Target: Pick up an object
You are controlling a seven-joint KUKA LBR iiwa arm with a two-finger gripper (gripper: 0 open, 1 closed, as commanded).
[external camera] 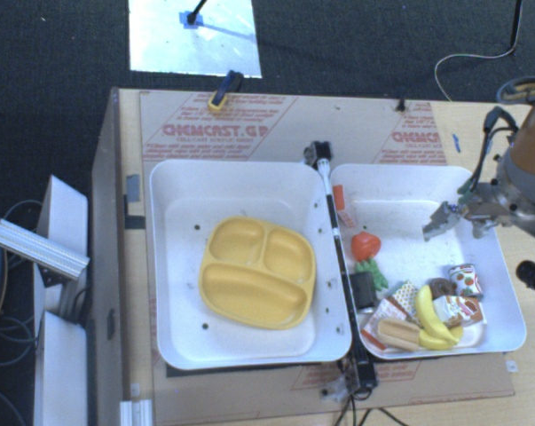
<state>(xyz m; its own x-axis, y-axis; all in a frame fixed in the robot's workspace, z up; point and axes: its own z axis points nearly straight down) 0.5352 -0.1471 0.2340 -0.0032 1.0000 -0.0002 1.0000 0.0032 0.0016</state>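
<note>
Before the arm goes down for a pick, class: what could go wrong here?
1. The gripper hangs over bare bin floor, away from the toys, so it may close on nothing.
2. The banana lies packed among other toys in the right bin's corner, so the fingers may snag neighbours or the wall.

Dark carpeted floor [54, 51], pale square sheet [196, 47] on it, wooden bench [276, 118], white cabinet [59, 327] at left
</note>
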